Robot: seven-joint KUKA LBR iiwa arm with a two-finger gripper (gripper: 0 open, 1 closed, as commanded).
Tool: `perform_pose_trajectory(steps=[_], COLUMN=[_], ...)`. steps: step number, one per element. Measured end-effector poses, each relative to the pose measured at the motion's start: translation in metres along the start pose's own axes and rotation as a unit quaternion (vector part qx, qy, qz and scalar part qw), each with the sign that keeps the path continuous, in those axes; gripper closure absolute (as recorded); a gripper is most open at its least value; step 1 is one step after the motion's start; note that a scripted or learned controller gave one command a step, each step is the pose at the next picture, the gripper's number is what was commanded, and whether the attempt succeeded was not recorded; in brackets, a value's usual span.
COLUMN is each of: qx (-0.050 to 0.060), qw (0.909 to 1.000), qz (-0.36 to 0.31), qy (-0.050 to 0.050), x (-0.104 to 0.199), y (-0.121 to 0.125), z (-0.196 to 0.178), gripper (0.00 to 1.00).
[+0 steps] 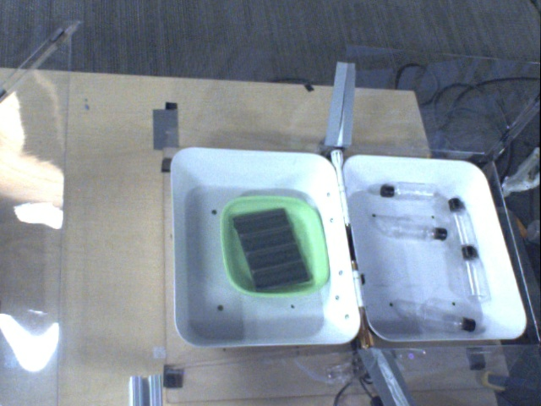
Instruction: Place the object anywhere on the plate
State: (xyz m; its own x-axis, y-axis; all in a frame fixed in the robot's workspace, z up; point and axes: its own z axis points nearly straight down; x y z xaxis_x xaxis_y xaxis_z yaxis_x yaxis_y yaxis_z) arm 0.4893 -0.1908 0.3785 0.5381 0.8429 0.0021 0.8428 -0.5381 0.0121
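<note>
Seems finished, with block (270,249) flat on plate (229,242). Cannot tell tool state. Next: merely confirm placement.

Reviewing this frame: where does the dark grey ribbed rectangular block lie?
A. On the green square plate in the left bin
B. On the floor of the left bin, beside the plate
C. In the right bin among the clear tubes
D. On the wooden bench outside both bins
A: the dark grey ribbed rectangular block lies tilted inside the rim of the green square plate in the left white bin.
</note>
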Motion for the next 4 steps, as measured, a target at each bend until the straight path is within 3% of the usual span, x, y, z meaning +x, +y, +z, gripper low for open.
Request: perform_pose_trajectory(steps=[1, 2, 4], qx=[0.000, 0.004, 0.004], qw=[0.9999, 0.9992, 0.9950], qz=[0.012, 0.041, 0.100], qy=[0.000, -0.001, -0.001], x=[-0.004, -0.005, -0.005], y=[0.003, 0.001, 0.001], z=[-0.040, 0.057, 0.099], gripper=[0.00, 0.00, 0.00])
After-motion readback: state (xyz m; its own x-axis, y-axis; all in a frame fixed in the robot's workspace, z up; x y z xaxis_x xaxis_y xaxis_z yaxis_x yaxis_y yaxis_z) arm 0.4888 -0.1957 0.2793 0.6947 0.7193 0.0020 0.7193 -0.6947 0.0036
